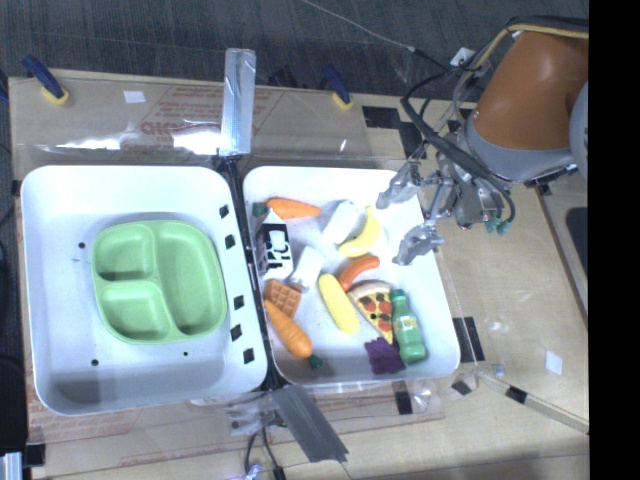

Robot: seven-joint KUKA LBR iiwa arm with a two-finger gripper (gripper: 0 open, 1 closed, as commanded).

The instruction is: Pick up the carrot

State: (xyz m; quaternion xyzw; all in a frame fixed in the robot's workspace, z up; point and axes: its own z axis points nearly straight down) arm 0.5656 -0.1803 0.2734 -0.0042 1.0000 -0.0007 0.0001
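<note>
Two carrot-like orange pieces lie in the right bin (440,298). One carrot (294,208) rests near the bin's far left corner, with a green end pointing left. A second carrot (288,330) lies along the near left wall, with a green tip at its lower end. My gripper (412,214) hovers over the bin's right rim, open, with its two grey fingers (404,184) spread wide and nothing between them. It stands well to the right of both carrots.
Around the carrots lie a yellow banana (338,301), a second yellow piece (368,233), a red-orange sausage (360,268), a pizza slice (375,306), a green bottle (407,326), purple grapes (380,354), a waffle (282,295) and a black-and-white carton (275,249). The left bin (50,208) holds a green divided plate (158,278).
</note>
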